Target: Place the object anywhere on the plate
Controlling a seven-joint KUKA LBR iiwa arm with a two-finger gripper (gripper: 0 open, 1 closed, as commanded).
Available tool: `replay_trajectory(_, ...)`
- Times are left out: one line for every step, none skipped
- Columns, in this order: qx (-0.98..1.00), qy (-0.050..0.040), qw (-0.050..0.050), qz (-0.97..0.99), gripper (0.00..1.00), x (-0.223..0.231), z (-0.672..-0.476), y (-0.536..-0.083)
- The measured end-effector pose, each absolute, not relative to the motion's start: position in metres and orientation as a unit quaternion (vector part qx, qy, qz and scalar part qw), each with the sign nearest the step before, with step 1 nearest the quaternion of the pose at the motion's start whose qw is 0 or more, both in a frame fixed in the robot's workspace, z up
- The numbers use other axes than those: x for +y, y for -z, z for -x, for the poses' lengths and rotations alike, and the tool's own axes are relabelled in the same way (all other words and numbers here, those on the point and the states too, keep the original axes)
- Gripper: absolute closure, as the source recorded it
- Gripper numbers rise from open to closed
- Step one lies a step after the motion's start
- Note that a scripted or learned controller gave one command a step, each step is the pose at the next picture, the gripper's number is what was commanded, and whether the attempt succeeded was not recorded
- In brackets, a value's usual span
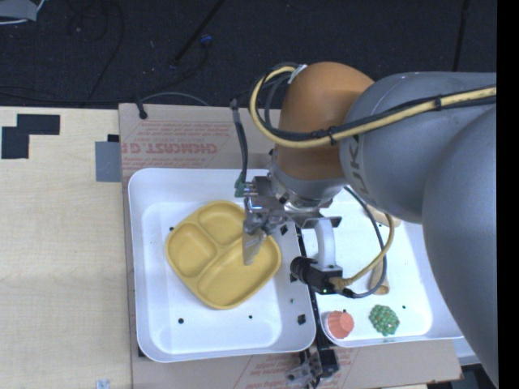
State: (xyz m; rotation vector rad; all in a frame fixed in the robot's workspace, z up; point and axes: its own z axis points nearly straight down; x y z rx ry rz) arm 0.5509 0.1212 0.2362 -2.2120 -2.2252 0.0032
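Arm (405, 152) comes in from the right edge and covers most of the right bin (409, 324); only that bin's near strip shows. Two small things lie there: a reddish-orange round piece (340, 323) by the near left corner, and a green bumpy piece (384, 319) just beside it, apart from it (too small to name either). A tan bit shows near a looping cable (375, 267) at the arm's edge; hard to make out.

Left bin (154, 331) holds one yellow plate (212, 254) with three compartments, set near the bin's middle and turned at a slant. Its right rim is partly hidden behind the jaws.

Jaws (250, 248) hang over the plate's right side, above the divider between compartments. They look drawn close together, a thin grey blade shape pointing down, but whether anything is pinched between them cannot be told; nothing plainly shows there.

Nothing rests on the plate's visible compartments.

Count: two bins, one plate, two small pieces, one arm. Cardboard (174, 144) lies under both bins on the surface (57, 250); its far part carries reversed red lettering.
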Motion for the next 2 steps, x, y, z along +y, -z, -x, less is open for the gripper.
replay_trajectory(-0.709, -0.0027, 0.003, 0.705, 1.00, 0.1705, -0.5353, -0.2187)
replay_trajectory(-0.708, -0.0025, 0.002, 0.707, 0.00, 0.1683, -0.5362, -0.2197)
